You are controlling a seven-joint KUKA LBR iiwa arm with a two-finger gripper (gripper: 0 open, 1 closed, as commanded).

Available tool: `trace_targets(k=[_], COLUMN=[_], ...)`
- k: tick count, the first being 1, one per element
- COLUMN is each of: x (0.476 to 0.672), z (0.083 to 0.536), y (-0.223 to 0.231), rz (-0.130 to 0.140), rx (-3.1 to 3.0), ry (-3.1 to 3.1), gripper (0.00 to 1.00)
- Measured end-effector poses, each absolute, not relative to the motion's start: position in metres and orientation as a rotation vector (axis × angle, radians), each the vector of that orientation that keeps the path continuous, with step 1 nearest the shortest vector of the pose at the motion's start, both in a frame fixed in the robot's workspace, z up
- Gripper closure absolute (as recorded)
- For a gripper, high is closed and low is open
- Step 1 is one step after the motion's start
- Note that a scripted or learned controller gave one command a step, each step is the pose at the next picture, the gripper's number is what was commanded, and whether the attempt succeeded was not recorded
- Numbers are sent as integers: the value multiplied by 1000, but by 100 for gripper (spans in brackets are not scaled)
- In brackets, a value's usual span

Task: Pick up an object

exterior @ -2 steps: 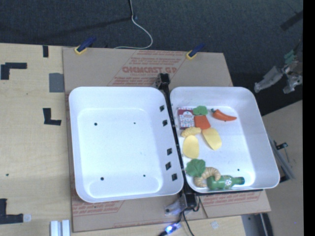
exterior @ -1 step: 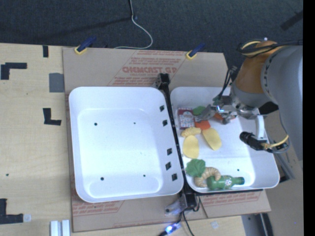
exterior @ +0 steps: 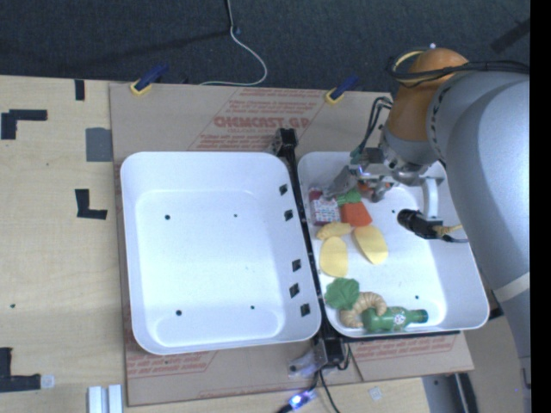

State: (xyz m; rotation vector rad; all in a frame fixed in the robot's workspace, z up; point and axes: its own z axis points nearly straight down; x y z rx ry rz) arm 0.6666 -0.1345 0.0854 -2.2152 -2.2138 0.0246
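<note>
My gripper (exterior: 360,185) reaches into the right bin (exterior: 448,274) near its far left part, just above a cluster of toys. Under its tips lie an orange-red piece (exterior: 355,213) with a green top (exterior: 348,198) and a small pink-and-white packet (exterior: 325,208). Nearer the front lie two yellow pieces (exterior: 372,243) (exterior: 334,255), a green leafy toy (exterior: 342,292), a tan curled piece (exterior: 365,303) and a green bottle (exterior: 392,318). Nothing shows clearly between the fingers.
The left bin (exterior: 207,248) sits beside the right one, with a black clip divider (exterior: 297,256) between them. The arm's grey body (exterior: 491,162) covers the right side. Both bins rest on a cardboard sheet (exterior: 250,123). A cable (exterior: 245,50) runs at the back.
</note>
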Motion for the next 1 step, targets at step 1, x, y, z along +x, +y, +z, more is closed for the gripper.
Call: trace_targets(k=[1], x=[670], z=[100], y=[-133], rz=[1], rx=[-2223], ry=[-2224], gripper=[100])
